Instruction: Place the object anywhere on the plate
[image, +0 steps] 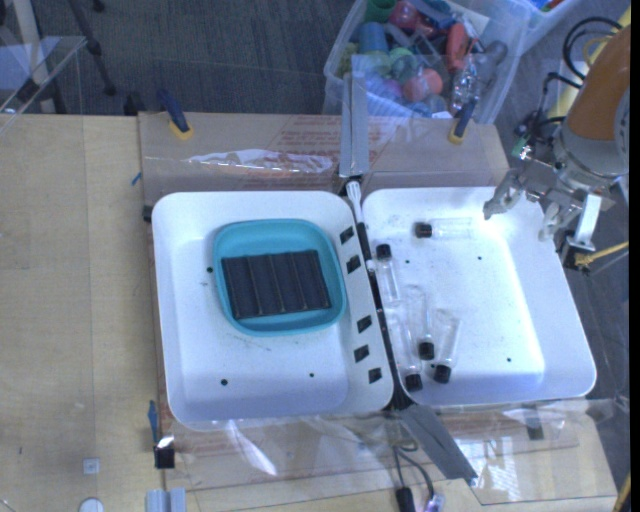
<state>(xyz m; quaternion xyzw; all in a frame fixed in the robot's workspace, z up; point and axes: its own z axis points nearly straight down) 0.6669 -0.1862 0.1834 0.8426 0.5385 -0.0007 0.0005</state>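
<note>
A teal plate (277, 275) with a black ridged insert lies in the left bin (190, 360). Several clear vials with black caps lie in the right bin (530, 330): one at the back (445, 229), one by the divider (386, 272), and a cluster near the front left (430, 335). My gripper (523, 212) hangs above the right bin's back right corner, to the right of the back vial. It is open, with nothing between its fingers.
A clear tub of colourful toys (425, 50) stands behind the bins. A metal divider with black clips (360, 290) runs between the two bins. Plastic sheeting and cables lie along the bench's front edge.
</note>
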